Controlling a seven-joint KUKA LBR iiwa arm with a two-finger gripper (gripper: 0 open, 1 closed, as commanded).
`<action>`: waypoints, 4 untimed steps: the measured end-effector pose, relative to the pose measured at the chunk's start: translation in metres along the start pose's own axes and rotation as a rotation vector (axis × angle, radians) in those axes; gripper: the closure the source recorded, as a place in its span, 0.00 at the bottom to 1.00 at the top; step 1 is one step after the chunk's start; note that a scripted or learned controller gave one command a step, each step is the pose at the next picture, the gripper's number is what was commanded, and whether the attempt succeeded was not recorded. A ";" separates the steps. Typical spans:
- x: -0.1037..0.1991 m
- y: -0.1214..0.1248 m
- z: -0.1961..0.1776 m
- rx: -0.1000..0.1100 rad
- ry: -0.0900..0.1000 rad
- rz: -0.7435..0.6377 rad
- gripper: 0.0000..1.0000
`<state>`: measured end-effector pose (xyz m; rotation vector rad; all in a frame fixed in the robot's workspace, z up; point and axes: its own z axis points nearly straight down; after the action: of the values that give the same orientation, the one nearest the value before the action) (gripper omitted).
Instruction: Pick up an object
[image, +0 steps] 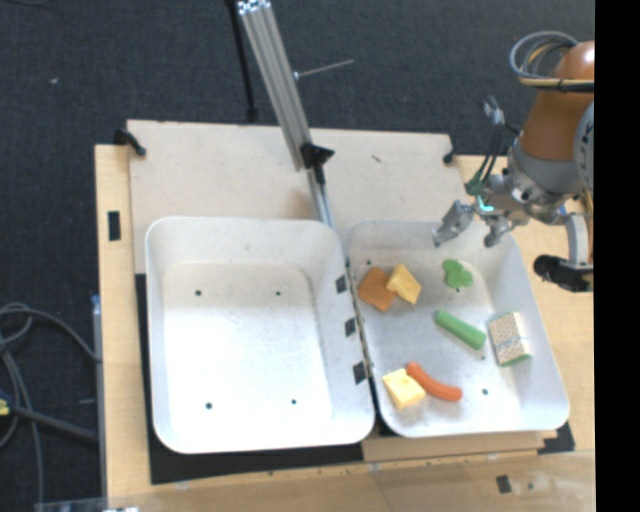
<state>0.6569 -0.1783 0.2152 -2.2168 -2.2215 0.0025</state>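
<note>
My gripper hangs over the far edge of the right bin, fingers spread apart with nothing between them. Below it in that bin lie a small green lump, a yellow block leaning on a brown piece, a green stick, a pale speckled block, another yellow block and an orange sausage shape. The green lump is the nearest thing to the fingers.
The left bin sits beside the right one, sharing a middle wall. A slanted metal pole rises from the back of the bench between the bins. The arm's orange band stands at the right.
</note>
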 end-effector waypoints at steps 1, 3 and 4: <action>-0.001 0.001 -0.003 -0.004 -0.005 -0.002 0.00; -0.003 0.006 0.109 0.000 -0.005 -0.003 0.00; -0.004 0.009 0.092 -0.009 -0.010 -0.007 1.00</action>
<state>0.6654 -0.1824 0.1227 -2.2180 -2.2389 0.0037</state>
